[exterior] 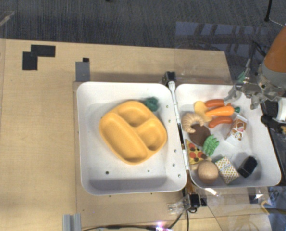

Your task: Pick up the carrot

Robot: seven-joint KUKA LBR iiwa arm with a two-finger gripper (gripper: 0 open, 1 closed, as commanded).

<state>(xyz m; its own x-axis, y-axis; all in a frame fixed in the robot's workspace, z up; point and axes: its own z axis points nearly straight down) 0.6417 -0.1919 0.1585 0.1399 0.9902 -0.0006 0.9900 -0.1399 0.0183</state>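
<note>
Pincer [246, 91] — beside tapered orange carrot [220, 111].

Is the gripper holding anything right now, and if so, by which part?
Nothing is held. The gripper hangs over the right bin's far right corner, apart from the carrot, which lies in that bin among the other toys.

We look down from a single fixed camera above the bench [32, 143], tilted at a slant so that the dark floor [133, 8] beyond the far edge fills the top of the view. We stand far enough back to take in both white bins whole: the left bin [92, 177] near the centre, the right bin [267, 158] toward the right side, where the arm [279, 57] enters.
</note>
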